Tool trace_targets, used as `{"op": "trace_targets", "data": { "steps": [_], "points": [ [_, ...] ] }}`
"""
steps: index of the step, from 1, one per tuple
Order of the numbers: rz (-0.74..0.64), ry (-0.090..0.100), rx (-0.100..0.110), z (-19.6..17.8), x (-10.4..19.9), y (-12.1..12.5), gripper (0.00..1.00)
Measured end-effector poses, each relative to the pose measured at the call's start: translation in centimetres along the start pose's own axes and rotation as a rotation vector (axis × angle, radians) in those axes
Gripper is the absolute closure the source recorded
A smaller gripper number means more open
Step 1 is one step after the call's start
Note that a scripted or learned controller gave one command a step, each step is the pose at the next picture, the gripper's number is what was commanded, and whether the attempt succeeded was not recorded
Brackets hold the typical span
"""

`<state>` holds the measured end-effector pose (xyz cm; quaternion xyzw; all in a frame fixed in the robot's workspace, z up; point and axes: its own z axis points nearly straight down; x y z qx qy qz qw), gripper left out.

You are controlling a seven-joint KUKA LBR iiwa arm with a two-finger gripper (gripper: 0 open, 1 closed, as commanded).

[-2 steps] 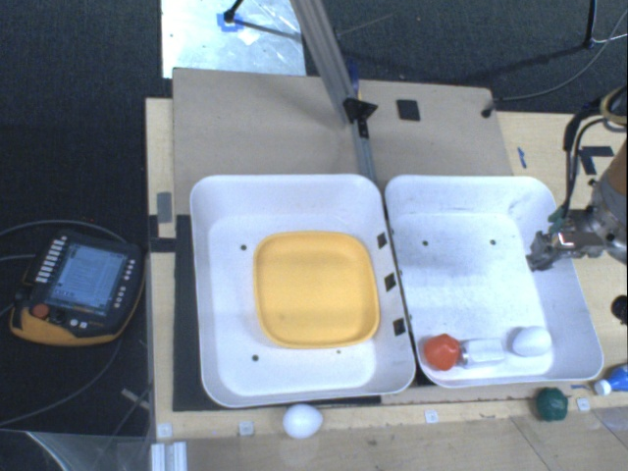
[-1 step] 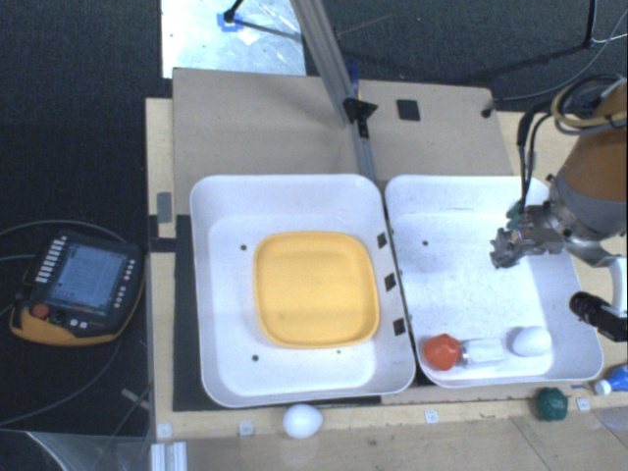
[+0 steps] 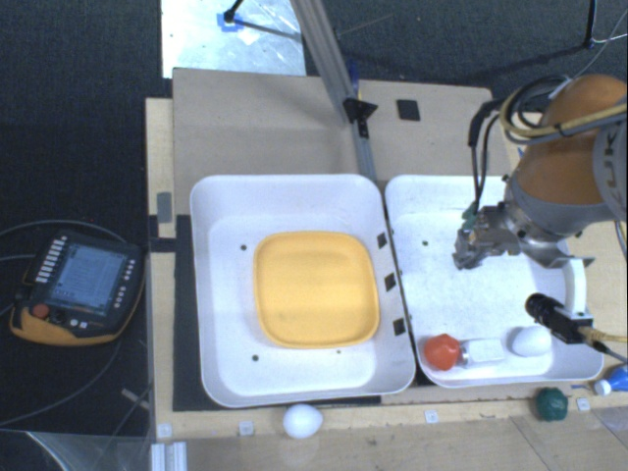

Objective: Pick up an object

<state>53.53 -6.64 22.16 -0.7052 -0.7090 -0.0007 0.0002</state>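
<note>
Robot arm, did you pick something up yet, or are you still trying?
Not yet. Nothing looks done: the gripper hangs over a bare part of the right bin, and I see nothing held in it. In hand: it is just hovering there. Left to do: reach and lift something, maybe the red ball or the white egg-shaped thing lying by the bin's near edge.

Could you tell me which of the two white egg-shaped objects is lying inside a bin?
The white egg at the near right corner of the right bin, beside the red ball. The other white egg lies outside, on the bench before the left bin.
</note>
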Motion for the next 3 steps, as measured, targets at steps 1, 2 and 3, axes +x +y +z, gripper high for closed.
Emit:
{"op": "trace_targets", "data": {
  "steps": [1,2,3],
  "points": [
    [0.000,0.000,0.000,0.8,5.3,-0.7,1.00],
    [0.001,0.000,0.000,-0.3,10.9,-1.7,1.00],
    [0.001,0.000,0.001,0.4,15.7,-1.7,1.00]
  ]
}}
